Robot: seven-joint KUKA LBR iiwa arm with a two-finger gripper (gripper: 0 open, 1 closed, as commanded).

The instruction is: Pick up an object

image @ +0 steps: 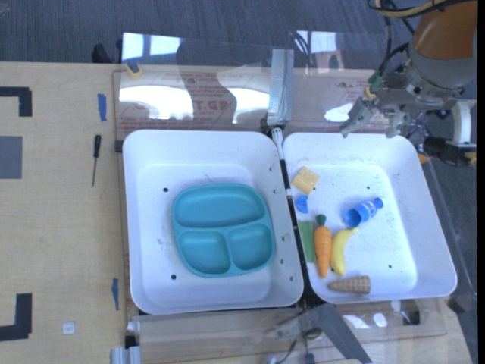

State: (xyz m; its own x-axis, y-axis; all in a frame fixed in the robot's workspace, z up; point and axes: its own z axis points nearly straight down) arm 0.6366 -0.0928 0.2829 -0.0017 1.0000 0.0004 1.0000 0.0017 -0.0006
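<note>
In the right bin [402, 279] lie several toys: a yellow block [306, 180], a small blue piece [301, 204], a blue bottle [363, 211] on its side, a green stick [307, 241], an orange carrot [323, 250], a yellow banana [339, 250] and a tan cone [350, 284]. My gripper [368, 130] hangs over the far rim of that bin, above and behind the toys. It is open, its two fingers spread apart with nothing between them.
The left bin [144, 165] holds a teal divided plate [223, 228]. A metal post [280, 86] stands behind the seam between the bins. A clear panel [204, 89] runs along the back. A wooden bench top [53, 226] extends to the left.
</note>
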